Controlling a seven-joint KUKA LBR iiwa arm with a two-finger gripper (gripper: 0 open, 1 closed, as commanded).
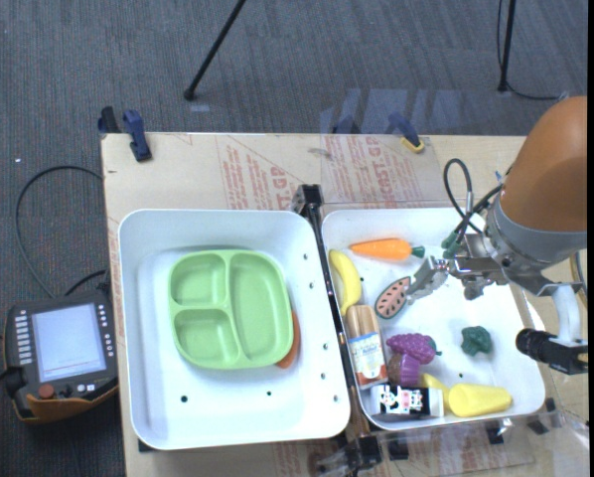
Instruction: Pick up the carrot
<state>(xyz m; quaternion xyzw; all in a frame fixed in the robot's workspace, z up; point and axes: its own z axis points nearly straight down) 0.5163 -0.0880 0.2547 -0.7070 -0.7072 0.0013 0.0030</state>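
Note the carrot (385, 249) at the right bin's (496, 217) far edge; hand (431, 274) nearby, finger state undeterminable

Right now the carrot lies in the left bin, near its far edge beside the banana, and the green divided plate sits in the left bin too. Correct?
Not quite. The camera view shows the carrot in the right bin, near its far edge beside the banana. The green divided plate does sit in the left bin.
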